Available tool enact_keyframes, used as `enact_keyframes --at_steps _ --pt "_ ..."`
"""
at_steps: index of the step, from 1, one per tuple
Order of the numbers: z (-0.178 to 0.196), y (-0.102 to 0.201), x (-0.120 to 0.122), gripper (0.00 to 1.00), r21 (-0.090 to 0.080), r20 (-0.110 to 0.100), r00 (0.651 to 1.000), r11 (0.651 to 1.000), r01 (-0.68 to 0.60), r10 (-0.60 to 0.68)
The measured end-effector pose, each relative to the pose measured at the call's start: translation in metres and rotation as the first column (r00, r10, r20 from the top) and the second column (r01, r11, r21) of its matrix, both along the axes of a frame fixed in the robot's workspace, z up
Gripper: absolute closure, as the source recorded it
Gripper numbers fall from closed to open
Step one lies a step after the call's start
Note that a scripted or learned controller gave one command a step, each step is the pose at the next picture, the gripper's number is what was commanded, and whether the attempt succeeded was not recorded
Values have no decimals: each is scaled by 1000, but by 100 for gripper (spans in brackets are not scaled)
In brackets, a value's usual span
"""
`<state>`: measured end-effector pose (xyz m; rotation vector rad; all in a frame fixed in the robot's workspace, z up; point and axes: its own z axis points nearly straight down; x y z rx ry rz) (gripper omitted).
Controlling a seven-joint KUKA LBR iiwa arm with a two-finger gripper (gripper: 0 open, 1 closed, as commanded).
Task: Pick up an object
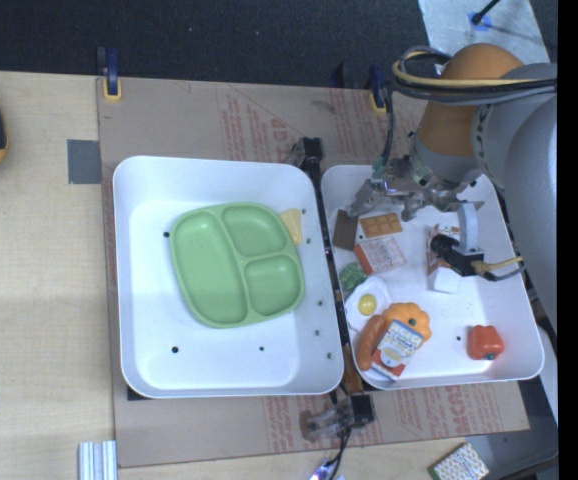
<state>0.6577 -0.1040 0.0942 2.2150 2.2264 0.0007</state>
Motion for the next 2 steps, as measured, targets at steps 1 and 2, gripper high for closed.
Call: enact_keyframes --at_steps 1,2 --pt "0 4 -16 0 -2 2 1000 1000 3 -3" --pt "0 -4 -1 0 1 0 1000 1000 -1 1"
